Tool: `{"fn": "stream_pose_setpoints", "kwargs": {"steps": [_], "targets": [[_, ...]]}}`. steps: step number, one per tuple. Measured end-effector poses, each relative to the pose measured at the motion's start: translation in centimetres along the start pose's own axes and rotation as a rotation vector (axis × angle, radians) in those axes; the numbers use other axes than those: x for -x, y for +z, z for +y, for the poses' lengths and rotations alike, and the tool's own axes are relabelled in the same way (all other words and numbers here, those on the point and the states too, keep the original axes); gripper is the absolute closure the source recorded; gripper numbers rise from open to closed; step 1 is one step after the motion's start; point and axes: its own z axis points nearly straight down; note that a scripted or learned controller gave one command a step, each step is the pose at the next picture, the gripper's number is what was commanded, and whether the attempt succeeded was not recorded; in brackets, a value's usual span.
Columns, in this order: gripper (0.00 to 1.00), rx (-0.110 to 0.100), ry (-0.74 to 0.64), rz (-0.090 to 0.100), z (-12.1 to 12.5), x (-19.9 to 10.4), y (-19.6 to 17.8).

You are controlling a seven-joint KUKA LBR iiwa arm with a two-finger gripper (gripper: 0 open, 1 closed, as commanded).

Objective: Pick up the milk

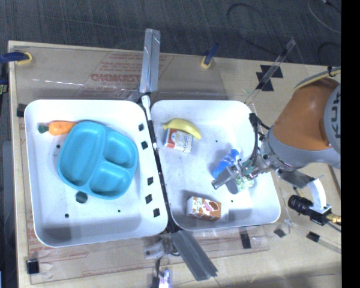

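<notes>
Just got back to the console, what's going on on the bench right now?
The arm reaches in over the right bin, its hand low beside a blue object. Two small cartons lie in that bin: one next to the banana, the other near the front wall. Neither is between the fingers. The left bin holds a blue divided plate and a carrot.

So the arm comes in from the right side of the camera view, fat grey body with the orange band sitting just above the wrist. The wrist is bent down and points left, low over the surface. The gripper is at the far left end of it all, with bluish and grey bits bunched around the tip. Behind the fingers, to the right, there's a dark cable looping up along the wrist toward the orange band.
</notes>
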Motion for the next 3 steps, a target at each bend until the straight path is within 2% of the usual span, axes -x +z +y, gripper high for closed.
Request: {"fn": "stream_pose_setpoints", "kwargs": {"steps": [1, 2, 3], "targets": [[0.0, -0.002, -0.12, 0.002, -0.3, 0.8, 3.7], [0.0, -0.001, -0.448, 0.002, 1.7, -5.3, 9.3], [0.0, 0.001, -0.39, 0.0, -0.3, 0.9, 9.2]]}}
